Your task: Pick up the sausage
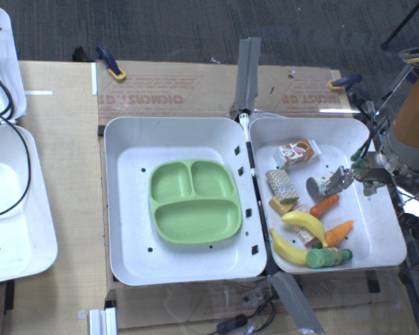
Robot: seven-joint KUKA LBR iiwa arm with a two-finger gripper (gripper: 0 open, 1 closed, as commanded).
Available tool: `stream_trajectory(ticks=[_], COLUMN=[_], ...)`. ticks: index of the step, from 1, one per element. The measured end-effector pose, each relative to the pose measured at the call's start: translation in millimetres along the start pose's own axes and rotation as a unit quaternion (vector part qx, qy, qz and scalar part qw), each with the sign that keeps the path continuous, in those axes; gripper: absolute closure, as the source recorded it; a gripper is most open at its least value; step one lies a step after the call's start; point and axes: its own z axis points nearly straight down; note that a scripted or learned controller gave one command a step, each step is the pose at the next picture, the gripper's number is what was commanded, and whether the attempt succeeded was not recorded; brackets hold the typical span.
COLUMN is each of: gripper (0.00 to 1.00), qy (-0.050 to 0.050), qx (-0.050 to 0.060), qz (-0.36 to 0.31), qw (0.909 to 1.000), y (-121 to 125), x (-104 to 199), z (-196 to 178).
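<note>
The sausage (325, 204) looks like the reddish-orange elongated piece lying slanted in the middle of the right bin (385, 218). My gripper (337, 181) hangs low over that bin, just above and slightly right of the sausage's upper end. A small grey cylinder (313, 185) sits right beside the gripper's tip on its left. Nothing visibly hangs from the gripper.
The right bin also holds a wrapped snack (295, 152), a patterned block (281, 184), two bananas (304, 222) (286, 248), an orange carrot (339, 230) and a green bottle (328, 257). A green divided plate (194, 201) lies in the left bin (119, 187).
</note>
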Motion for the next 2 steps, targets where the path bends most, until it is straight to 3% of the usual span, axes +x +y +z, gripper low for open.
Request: stream_trajectory(ticks=[1, 2], gripper=[0.0, 0.0], qy=[0.001, 0.0], qx=[0.0, -0.002], qz=[-0.079, -0.101], qw=[0.9969, 0.9949], y=[23.0, 41.8], x=[-52.9, -57.1], z=[63.0, 136.8])
